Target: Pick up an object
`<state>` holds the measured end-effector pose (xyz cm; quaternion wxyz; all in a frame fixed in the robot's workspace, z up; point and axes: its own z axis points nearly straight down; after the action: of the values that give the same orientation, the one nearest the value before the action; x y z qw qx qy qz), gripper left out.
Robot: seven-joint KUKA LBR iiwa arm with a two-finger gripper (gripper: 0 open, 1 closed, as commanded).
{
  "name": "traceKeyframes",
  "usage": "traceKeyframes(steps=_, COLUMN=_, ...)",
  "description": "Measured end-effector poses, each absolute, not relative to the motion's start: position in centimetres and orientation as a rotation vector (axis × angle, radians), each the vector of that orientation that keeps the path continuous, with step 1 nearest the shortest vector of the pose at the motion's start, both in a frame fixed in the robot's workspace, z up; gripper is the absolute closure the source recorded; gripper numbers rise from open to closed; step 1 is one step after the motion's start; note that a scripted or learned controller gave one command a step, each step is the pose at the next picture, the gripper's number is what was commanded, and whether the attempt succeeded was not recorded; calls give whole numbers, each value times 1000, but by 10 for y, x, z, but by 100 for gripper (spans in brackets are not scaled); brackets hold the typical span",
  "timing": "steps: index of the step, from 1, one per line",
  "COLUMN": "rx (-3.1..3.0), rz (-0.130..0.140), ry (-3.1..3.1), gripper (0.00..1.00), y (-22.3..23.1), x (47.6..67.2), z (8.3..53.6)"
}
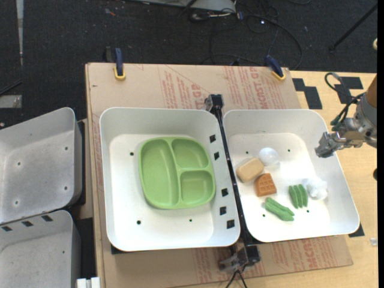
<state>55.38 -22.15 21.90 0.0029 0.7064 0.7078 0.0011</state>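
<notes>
A big brown surface is carrying two white bins side by side. The left bin is holding a green plate with three parts. The right bin is holding small toy food: a tan bread piece, an orange cracker, green beans and a white ball. The claw is hanging over that bin's right edge, gripping nothing; I cannot tell how wide it is.
</notes>
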Motion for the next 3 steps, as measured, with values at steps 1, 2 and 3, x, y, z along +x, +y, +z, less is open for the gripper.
traceKeyframes(steps=1, rx=2217, rz=2, ry=2221, gripper=100, y=-222, x=555, z=239)
traceKeyframes(steps=2, rx=2213, rz=3, ry=2230, gripper=100, y=-169, x=560, z=248)
traceKeyframes(steps=3, rx=2213, rz=2, ry=2230, gripper=100, y=-120, x=563, z=255)
